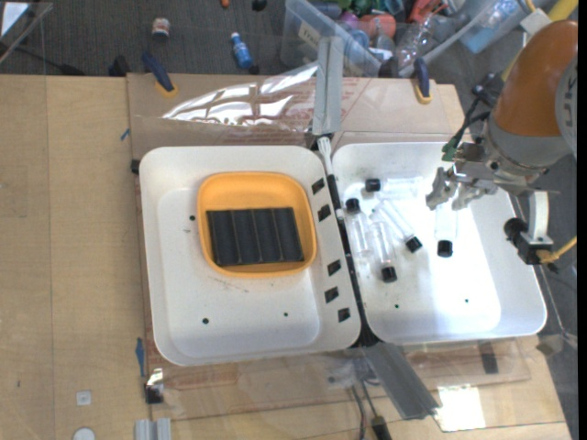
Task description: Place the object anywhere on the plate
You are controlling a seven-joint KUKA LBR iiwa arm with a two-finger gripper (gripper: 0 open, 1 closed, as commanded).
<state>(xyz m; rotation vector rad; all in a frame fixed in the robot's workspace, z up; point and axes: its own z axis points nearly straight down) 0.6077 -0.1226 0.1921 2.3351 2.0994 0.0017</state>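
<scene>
While the end effector (pixel 447 197), whose grip I cannot tell, hovers over clear vials (pixel 381 227), the orange plate (pixel 213 195) waits

bench: light wooden top (pixel 64 246), spans left and near side | floor: dark grey carpet (pixel 110 7) at far edge, small tools scattered on it | far right: clear plastic tub (pixel 385 7) full of coloured toys | far middle: shiny plastic sheet (pixel 248 108) catching glare | light: bright, overhead
</scene>
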